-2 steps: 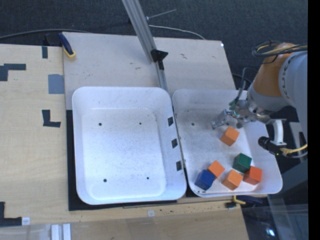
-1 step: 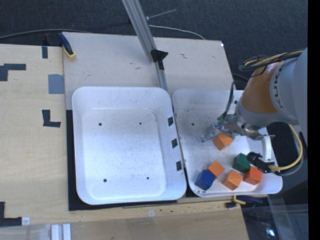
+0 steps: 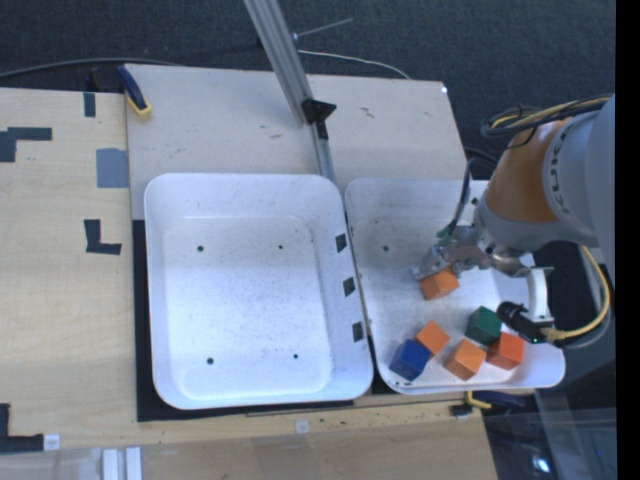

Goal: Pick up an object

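Observation:
My gripper [image 3: 440, 266] hangs over the middle of the right bin [image 3: 385, 208], reaching in from the right. An orange block [image 3: 438, 286] sits tilted directly at the gripper's tip, touching or nearly touching it; whether it is gripped cannot be made out. Near the bin's front edge lie a blue block [image 3: 408, 358], an orange block [image 3: 432, 336], another orange block [image 3: 465, 358], a green block [image 3: 485, 324] and a red-orange block [image 3: 506, 350].
The left bin [image 3: 160, 208] stands beside the right one. A slanted metal rail [image 3: 285, 53] runs down to the gap between the bins. Black and yellow cables [image 3: 560, 333] loop at the right bin's right side.

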`<move>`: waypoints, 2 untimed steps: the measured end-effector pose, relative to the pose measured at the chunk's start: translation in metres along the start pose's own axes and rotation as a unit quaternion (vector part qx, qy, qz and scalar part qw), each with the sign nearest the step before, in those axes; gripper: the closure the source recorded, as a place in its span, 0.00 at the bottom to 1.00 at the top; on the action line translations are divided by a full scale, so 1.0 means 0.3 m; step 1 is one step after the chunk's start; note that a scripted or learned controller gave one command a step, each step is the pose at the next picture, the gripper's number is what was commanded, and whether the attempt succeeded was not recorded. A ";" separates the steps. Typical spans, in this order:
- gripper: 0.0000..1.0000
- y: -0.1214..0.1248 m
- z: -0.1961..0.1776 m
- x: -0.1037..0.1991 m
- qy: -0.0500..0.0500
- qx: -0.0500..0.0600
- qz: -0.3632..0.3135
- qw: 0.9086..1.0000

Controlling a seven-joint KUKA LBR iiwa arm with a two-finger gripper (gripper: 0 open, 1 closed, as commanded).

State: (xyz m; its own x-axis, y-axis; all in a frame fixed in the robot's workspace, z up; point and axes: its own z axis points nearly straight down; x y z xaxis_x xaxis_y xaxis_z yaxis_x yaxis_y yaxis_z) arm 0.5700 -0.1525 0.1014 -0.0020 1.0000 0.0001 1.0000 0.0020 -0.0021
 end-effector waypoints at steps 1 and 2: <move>1.00 0.019 0.019 -0.056 0.000 -0.004 0.000 1.000; 1.00 0.136 0.022 0.191 0.000 -0.005 -0.004 1.000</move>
State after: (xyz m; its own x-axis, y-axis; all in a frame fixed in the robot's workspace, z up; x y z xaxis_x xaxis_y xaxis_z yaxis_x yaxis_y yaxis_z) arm 0.6108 -0.0950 0.0947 -0.0093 1.0000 -0.0004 0.9999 0.0093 0.0072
